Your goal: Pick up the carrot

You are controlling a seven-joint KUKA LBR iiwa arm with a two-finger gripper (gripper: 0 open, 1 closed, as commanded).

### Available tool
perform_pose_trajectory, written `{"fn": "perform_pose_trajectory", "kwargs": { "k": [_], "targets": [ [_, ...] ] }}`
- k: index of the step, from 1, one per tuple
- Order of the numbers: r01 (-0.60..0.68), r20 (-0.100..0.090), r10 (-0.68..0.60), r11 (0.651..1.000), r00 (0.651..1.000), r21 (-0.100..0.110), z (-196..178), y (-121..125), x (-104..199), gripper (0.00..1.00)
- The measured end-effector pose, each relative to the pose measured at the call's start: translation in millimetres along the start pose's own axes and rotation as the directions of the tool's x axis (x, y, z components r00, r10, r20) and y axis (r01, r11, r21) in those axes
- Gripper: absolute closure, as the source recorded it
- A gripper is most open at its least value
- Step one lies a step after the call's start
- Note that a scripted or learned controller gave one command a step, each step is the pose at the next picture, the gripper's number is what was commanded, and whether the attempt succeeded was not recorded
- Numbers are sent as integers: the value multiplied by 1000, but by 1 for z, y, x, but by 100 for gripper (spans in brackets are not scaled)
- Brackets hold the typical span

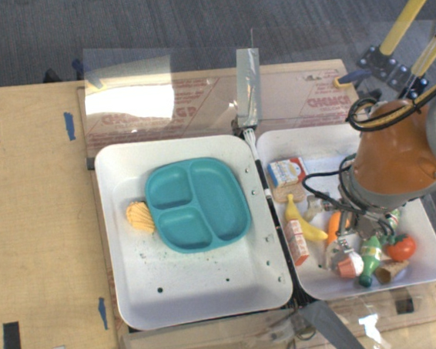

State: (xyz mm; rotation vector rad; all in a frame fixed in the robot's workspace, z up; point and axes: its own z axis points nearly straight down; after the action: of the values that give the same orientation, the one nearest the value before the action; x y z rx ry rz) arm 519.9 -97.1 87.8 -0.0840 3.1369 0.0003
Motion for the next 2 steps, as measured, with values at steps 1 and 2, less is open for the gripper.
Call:
{"fn": "perform_pose_trajectory", "kwargs": {
  "k": [1, 2],
  "targets": [
    [183, 10, -183, 983, 983, 3, -1, 4, 21, 0],
    [182, 14, -182, 983, 983, 5, -13, 5, 20, 100]
  ]
}}
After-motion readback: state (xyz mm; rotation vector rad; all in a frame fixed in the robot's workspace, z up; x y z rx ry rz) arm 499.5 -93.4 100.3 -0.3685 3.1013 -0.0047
